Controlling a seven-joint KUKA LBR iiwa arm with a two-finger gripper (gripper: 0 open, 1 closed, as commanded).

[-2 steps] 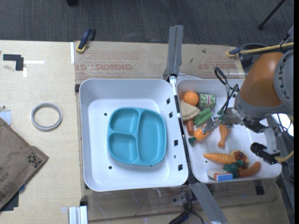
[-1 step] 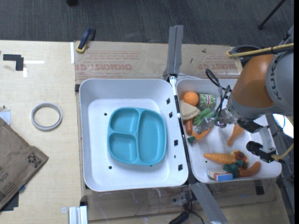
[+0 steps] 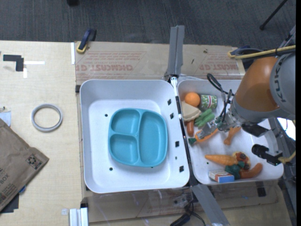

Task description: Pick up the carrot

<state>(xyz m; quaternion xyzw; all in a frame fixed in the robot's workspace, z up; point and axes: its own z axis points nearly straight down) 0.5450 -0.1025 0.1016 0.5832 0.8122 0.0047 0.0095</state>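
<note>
Bright, even overhead light; soft shadows; sharp focus; slight glare on the white bins (image 3: pixel 89 126)

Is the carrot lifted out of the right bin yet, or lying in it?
Lying in it. The carrot rests flat on the right bin floor near the front, among other toy foods, apart from the end effector.

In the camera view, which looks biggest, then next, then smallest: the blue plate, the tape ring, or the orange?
1. Blue plate, in the left bin, by far the biggest.
2. Tape ring, on the bench at left.
3. Orange, in the right bin, smallest.
</note>
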